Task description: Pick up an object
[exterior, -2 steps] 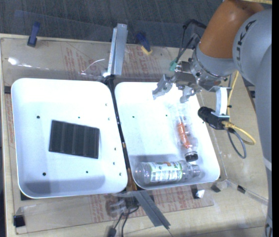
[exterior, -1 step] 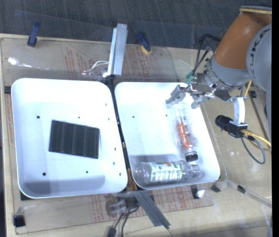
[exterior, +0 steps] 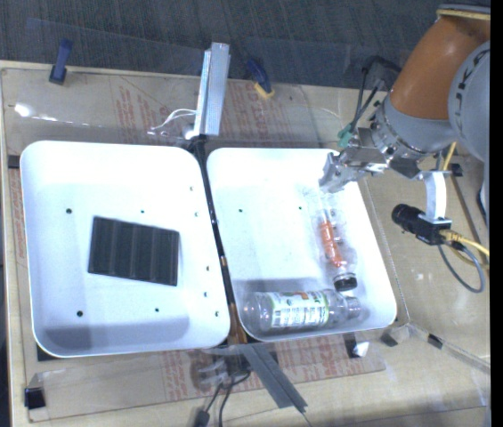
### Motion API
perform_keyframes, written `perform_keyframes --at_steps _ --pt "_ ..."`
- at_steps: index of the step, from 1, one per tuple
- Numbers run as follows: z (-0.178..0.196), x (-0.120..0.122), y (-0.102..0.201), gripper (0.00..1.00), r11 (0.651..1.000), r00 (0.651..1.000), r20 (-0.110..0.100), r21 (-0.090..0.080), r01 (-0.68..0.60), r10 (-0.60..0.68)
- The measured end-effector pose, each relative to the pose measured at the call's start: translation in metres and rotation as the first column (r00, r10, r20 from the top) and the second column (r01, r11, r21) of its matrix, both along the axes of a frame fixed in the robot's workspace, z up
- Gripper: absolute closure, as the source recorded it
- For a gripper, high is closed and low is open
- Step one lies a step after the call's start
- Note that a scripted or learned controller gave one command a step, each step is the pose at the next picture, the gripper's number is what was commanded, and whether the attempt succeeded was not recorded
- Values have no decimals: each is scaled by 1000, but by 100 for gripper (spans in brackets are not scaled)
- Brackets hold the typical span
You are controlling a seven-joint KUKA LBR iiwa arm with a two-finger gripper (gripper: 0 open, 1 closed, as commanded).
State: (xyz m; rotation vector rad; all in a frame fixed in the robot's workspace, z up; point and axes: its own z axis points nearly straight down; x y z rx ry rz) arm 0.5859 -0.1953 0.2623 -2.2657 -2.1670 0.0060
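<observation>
White plastic forms both bins. The left bin (exterior: 46, 194) holds a dark ribbed mat (exterior: 134, 251) lying flat near its middle, slightly tilted. A grey metal bar (exterior: 213, 92) stands behind the seam between the bins, with a blue clip (exterior: 60, 61) well to its left on the bench edge.

The right bin (exterior: 260, 203) holds two things. A clear bottle (exterior: 301, 310) with a green label lies on its side along the near wall, cap pointing right. Just above its cap end, a slim clear tube (exterior: 334, 238) with orange contents and a black cap lies lengthwise near the right wall, running from the far corner toward the near one.

The gripper (exterior: 336, 173) hangs at the bin's far right corner, just above the tube's upper end. Whether its grip is open or closed cannot be told. The grey arm (exterior: 429, 78), with its orange band, reaches in from the right.
</observation>
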Motion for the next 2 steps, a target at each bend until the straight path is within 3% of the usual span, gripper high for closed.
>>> perform_keyframes --at_steps 1,2 --pt "0 0 0 0 1000 1000 0 0 0 0" --pt "-27 -26 -6 0 996 996 5 -1 -88 88"
